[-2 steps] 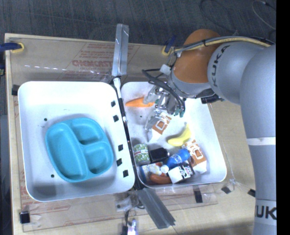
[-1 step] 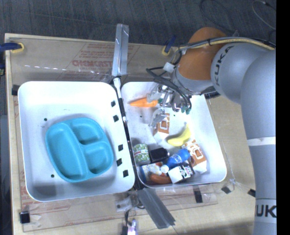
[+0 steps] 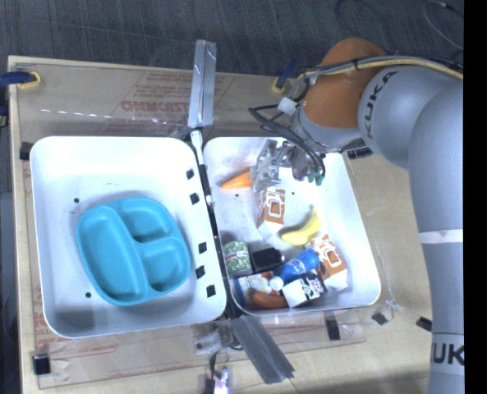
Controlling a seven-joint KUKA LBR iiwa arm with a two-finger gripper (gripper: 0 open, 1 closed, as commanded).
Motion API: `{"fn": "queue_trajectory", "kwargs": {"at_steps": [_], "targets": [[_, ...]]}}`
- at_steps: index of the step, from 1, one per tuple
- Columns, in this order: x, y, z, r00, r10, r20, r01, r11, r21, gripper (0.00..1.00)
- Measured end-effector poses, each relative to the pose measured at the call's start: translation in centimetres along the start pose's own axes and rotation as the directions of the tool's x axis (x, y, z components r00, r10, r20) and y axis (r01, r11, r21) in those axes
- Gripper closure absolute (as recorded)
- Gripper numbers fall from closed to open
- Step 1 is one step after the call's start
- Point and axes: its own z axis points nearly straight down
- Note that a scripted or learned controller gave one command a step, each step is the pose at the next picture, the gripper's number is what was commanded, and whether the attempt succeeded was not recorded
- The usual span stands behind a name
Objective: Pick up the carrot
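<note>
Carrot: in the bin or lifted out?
In the bin: the carrot lies on the right bin's floor, beside the gripper.

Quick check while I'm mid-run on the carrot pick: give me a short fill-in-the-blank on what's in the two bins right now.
1. The carrot lies in the ____ bin as the camera sees it.
2. The divided tray in the other bin is ____ in colour.
3. The yellow fruit beside the small carton is a ____.
4. The gripper hangs just to the ____ of the carrot in this view.

Missing words: right; blue; banana; right
</note>
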Motion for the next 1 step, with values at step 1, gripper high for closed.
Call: {"fn": "queue_trajectory", "kwargs": {"at_steps": [1], "targets": [[0.0, -0.01, 0.0, 1.0, 0.0, 0.0, 0.0, 1.0, 0.0, 0.0]]}}
